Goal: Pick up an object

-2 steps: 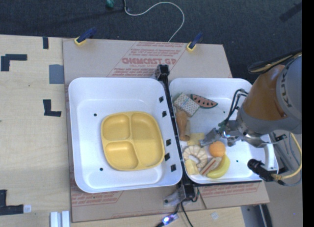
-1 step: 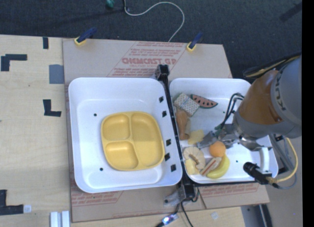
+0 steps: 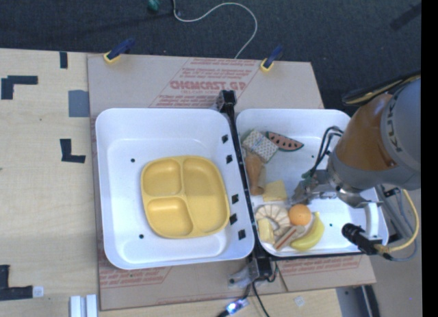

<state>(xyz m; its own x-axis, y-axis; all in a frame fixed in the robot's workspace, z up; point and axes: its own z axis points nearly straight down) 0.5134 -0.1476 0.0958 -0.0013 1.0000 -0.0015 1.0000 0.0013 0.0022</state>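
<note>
We see the arm (image 3: 383,144) reaching in from three o'clock over the right bin (image 3: 321,118), its orange band above the wrist, and the hand (image 3: 306,191) low in the bin's middle; we cannot tell how the hand stands. Just at its six o'clock lies an orange (image 3: 299,215), touching a banana (image 3: 310,235) that curves along the bin's six o'clock wall. At the orange's nine o'clock sit sliced rounds (image 3: 271,218), and a yellow block (image 3: 275,190) lies at the hand's nine o'clock. Toward twelve o'clock we see a watermelon slice (image 3: 285,142) beside a patterned wedge (image 3: 261,146). The left bin (image 3: 116,131) holds a yellow divided plate (image 3: 183,196) at its centre. Both bins rest on cardboard (image 3: 205,83) on the desk (image 3: 34,172).
</note>
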